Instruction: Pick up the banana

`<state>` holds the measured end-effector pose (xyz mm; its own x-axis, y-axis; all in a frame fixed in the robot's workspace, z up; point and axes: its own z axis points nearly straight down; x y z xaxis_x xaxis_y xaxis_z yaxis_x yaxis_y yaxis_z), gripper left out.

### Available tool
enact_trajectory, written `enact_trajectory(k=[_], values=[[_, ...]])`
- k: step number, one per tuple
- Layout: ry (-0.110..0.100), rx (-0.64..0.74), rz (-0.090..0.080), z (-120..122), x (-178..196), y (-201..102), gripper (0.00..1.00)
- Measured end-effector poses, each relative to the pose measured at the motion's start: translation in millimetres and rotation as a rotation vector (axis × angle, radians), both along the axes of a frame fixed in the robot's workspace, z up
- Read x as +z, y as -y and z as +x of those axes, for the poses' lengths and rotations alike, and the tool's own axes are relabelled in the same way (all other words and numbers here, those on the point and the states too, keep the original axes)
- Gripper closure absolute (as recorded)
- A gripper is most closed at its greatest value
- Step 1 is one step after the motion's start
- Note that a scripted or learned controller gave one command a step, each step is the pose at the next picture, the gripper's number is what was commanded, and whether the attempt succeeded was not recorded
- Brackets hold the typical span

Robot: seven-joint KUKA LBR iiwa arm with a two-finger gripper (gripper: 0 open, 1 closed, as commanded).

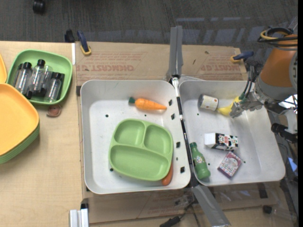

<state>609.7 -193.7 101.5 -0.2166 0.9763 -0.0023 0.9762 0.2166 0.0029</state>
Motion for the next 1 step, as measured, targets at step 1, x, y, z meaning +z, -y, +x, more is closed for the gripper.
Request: enact_trajectory(k=[1], values=[[-0.005, -0.079, 0.002, -29.4, -10.6, -61.2, 1.0]])
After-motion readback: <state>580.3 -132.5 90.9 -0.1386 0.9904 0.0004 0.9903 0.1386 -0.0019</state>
